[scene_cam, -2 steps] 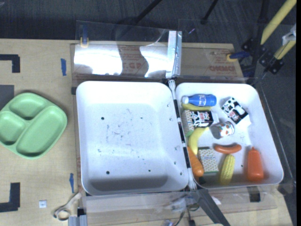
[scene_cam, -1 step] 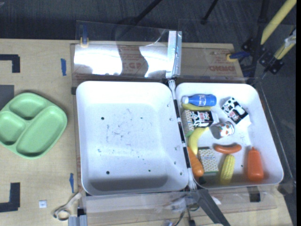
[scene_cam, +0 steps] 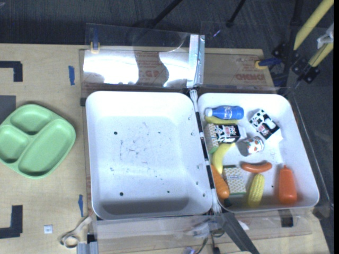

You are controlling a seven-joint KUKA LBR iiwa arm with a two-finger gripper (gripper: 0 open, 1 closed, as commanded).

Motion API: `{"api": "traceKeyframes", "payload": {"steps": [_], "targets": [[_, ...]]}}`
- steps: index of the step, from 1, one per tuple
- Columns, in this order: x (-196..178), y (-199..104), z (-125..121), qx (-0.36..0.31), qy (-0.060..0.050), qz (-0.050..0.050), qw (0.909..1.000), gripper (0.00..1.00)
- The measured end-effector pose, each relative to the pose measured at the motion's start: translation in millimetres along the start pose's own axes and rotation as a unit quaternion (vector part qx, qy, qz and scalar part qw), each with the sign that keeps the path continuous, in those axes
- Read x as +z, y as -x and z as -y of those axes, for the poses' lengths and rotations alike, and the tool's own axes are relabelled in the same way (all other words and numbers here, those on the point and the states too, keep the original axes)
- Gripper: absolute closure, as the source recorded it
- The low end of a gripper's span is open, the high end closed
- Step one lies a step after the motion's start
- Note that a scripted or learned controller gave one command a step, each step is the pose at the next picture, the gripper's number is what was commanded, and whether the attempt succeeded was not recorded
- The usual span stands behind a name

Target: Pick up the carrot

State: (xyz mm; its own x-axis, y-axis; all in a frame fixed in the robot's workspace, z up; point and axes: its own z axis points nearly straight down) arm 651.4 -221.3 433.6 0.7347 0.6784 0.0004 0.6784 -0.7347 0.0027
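While the slim orange toy carrot (scene_cam: pixel 220 184) lies untouched along the left wall of the right-hand shallow white bin (scene_cam: pixel 303 142), the approach seems pending, demanding a wall-hugging descent; the tool's state cannot be told.

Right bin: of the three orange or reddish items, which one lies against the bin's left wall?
The carrot, a slim orange piece along the left wall below the banana. The sausage lies across mid-bin, and the stubby orange bottle sits near the right wall.

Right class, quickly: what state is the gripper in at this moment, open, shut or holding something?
Gripper: cannot be told from this picture. The toy foods lie loose in the right bin, with nothing gripping them.
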Motion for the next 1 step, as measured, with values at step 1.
{"api": "traceKeyframes", "payload": {"steps": [1], "targets": [[0.0, -0.1, 0.1, 0.000, 0.000, 0.000, 1.0000, 0.00]]}}
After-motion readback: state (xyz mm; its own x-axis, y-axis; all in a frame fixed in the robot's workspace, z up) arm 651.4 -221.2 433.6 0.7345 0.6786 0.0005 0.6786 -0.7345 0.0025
